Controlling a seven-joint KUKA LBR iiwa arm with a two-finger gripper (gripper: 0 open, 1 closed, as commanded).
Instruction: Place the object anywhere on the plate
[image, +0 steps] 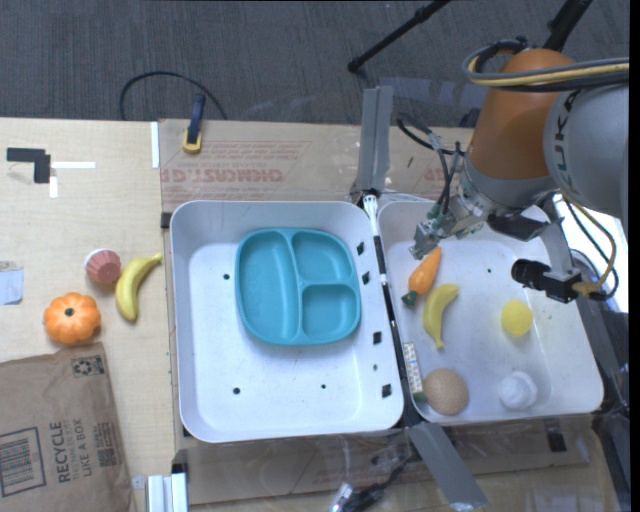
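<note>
Carrot in right bin, just below end effector.
Arm bent down from upper right, wrist angled left; grip state impossible to tell. Plate in left bin.

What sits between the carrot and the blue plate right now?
In the camera view, the bins' adjoining rims lie between the carrot and the plate; otherwise bare white bin floor.
</note>
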